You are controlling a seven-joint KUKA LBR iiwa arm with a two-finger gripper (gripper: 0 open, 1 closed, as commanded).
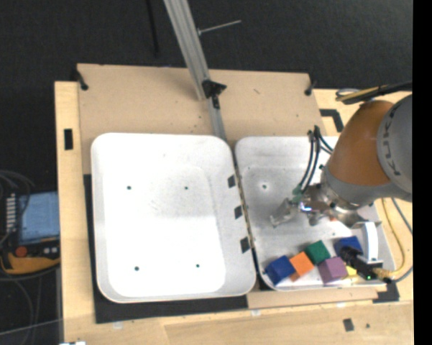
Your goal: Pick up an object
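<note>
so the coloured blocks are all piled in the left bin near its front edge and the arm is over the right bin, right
Not quite. The coloured blocks, such as the blue block and orange block, lie in the right bin near its front edge, not the left bin. The arm is over the right bin, as the camera view shows.

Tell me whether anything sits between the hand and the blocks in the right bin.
Nothing visible does. The hand hangs over bare floor of the right bin, and the blue block, orange block and green block lie below it in the picture, across open bin floor.
</note>
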